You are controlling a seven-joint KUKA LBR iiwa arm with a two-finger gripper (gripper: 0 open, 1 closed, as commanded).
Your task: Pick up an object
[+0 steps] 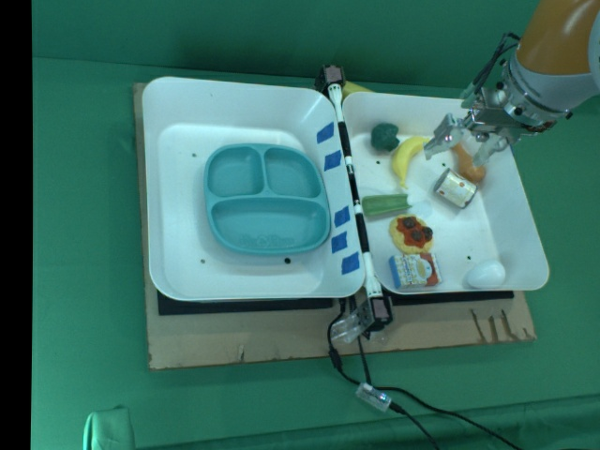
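While the grey arm reaches in from the right, two white bins lie side by side: the left bin bears a teal divided plate, and the right bin bears small things. Its gripper hangs with fingers spread apart over an orange object, holding nothing. Near them lie a banana, a can, a broccoli and a white egg.

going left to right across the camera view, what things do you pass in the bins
teal divided plate → broccoli → banana → can → white egg
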